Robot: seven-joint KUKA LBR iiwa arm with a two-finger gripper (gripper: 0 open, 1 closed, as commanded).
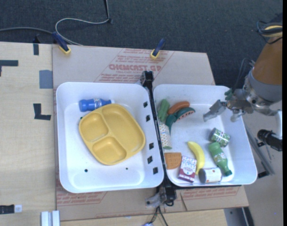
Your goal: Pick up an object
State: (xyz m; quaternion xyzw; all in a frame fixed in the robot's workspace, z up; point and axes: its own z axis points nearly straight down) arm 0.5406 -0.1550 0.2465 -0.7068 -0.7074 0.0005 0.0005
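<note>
Item: small green can [219,136], on its side in right bin [237,95], approx 3 o'clock of bin centre, banana [196,153] just beside at 7 o'clock, green bottle [218,157] at 6 o'clock. Handling, est.: light, stiff thin metal, smooth and prone to roll; grip across the round body at mid-length, not the ends. Gripper [222,108]: fingers spread apart, nothing between them, hovering at approx 12 o'clock of the can, apart from it, touching no object as far as visible.
</note>
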